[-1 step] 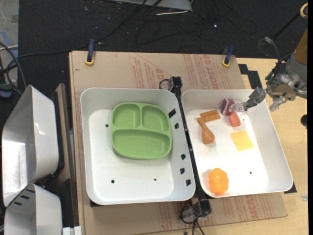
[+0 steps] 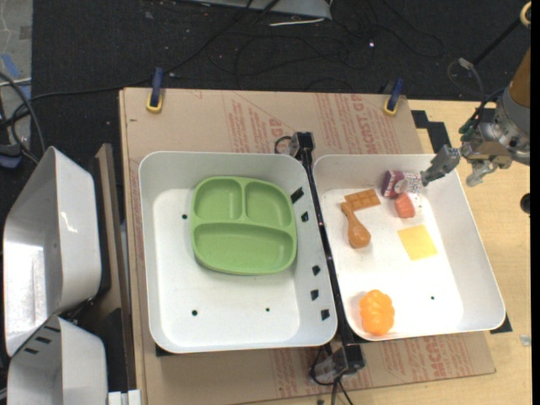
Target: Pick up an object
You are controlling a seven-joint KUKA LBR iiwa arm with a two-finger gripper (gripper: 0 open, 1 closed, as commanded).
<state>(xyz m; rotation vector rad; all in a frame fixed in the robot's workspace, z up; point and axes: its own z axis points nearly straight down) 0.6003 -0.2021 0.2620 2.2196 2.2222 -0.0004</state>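
In the right white bin (image 2: pixel 472 260), toward its far side, lie a small red block (image 2: pixel 406 207), a purple wrapped piece (image 2: pixel 393 182), a tan waffle-like cracker (image 2: pixel 362 199) and a brown drumstick-shaped toy (image 2: pixel 356 227). A flat yellow square (image 2: pixel 418 243) sits nearer, and an orange round fruit toy (image 2: pixel 377 311) nearest. The gripper (image 2: pixel 460 164) hangs over the far right rim, fingers spread, pinching nothing. The left white bin (image 2: pixel 160 310) holds a green divided plate (image 2: pixel 245 226).

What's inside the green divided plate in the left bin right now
The green divided plate in the left bin shows three bare compartments, nothing in any. What lies beneath the plate is covered by it.
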